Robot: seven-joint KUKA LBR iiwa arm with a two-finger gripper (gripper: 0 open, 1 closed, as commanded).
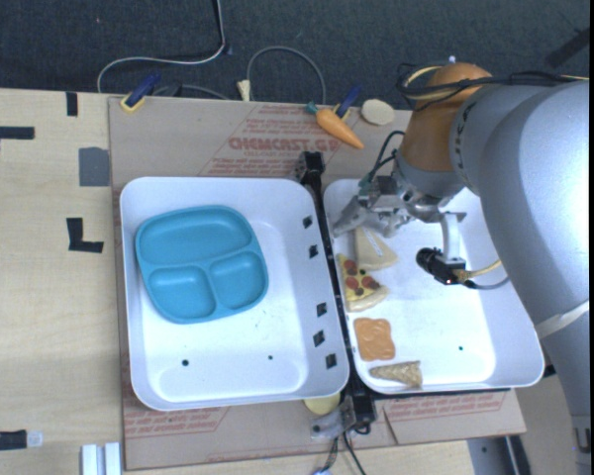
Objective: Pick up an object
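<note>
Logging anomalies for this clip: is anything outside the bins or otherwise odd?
Yes. An orange toy carrot lies on the cardboard sheet behind the two white bins, beside a pale round piece. Another pale piece pokes out under the bins' front edge. The blue divided plate sits askew in the left bin.

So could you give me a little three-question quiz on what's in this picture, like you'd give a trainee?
1. True or false: the blue divided plate lies in the left bin.
2. Which item lies nearest the front edge of the right bin? A) pizza slice B) orange square piece C) tan wedge
3. Fill in: the toy carrot lies on the ______ behind the bins, not inside one.

Key:
1. True.
2. C, the tan wedge; the orange square piece is just behind it, the pizza slice further back.
3. Cardboard sheet.
</note>
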